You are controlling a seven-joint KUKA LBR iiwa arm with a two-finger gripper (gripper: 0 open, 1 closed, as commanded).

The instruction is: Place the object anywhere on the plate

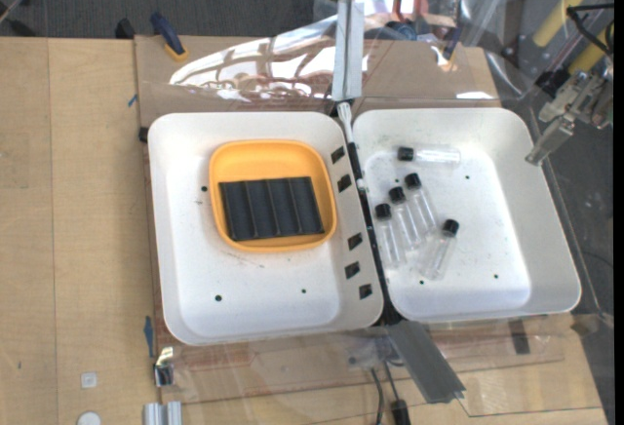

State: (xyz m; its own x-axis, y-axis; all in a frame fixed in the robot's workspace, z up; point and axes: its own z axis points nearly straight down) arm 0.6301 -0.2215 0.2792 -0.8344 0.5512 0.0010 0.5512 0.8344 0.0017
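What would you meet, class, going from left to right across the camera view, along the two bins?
Left white bin → orange plate holding a black ridged insert → black clips on the divider → clear vials with black caps → right white bin.

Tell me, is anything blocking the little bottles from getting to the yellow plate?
Only the raised rims where the two bins meet lie between the bottles and the plate. The black rack covers the plate's middle.

arm end (575,106) | pale grey metal | thin rod-like links | fine detail blurred
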